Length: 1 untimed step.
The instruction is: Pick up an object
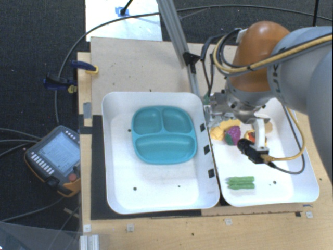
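Note:
In the right bin (291,184), several small toy foods lie under the arm. A yellow piece (220,129) sits by the bin's left wall, with a purple piece (232,135) touching it. An orange-red piece (250,136) peeks out just to the right. A green pod (240,182) lies alone near the front. My gripper (245,125) hangs low over the yellow, purple and orange cluster, and the wrist hides part of it. I see nothing lifted off the bin floor.
The left bin (119,186) holds a teal divided plate (164,134). A metal pole (174,25) slants across the back. Cables loop off the wrist over the right bin. A teach pendant (54,158) lies left of the bench.

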### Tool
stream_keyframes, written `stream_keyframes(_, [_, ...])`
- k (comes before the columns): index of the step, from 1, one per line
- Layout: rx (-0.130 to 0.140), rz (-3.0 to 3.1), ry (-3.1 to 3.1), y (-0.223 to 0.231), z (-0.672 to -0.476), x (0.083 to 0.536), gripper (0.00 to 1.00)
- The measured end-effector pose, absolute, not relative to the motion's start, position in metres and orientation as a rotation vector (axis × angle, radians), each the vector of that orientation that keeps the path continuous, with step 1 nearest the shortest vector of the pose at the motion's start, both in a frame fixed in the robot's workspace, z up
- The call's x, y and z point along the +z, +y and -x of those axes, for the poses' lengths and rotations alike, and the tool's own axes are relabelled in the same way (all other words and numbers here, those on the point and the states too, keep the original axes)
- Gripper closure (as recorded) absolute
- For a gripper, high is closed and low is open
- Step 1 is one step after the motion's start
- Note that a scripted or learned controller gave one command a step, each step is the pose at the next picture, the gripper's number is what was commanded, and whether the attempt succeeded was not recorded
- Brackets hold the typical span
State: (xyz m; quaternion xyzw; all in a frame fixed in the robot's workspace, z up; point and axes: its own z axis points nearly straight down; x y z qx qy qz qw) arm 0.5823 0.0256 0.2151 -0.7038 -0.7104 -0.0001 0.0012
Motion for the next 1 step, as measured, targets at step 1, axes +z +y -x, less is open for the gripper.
stream_keyframes(1, [0.000,2.210,-2.230,0.0743,-0.5656,0.2080,1.00])
